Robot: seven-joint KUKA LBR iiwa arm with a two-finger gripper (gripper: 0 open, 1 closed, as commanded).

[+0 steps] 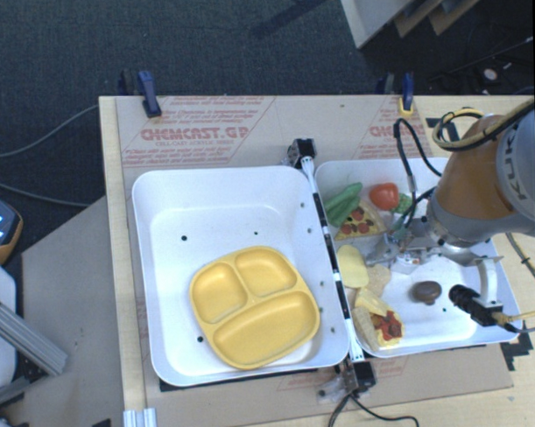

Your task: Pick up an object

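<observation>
Though its grip cannot be told, hand (400, 247) over right bin (490, 327), green pepper (344, 201) lying diagonally.

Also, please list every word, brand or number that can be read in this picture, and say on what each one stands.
"CHEMCAST GP", red print on the brown protective sheet behind the left bin.
The smaller red lines above and under that print: too small to read.
Red print on the sheet behind the right bin: partly covered by cables, not readable.
"KU", large letters on the grey arm, cut by the edge.
</observation>
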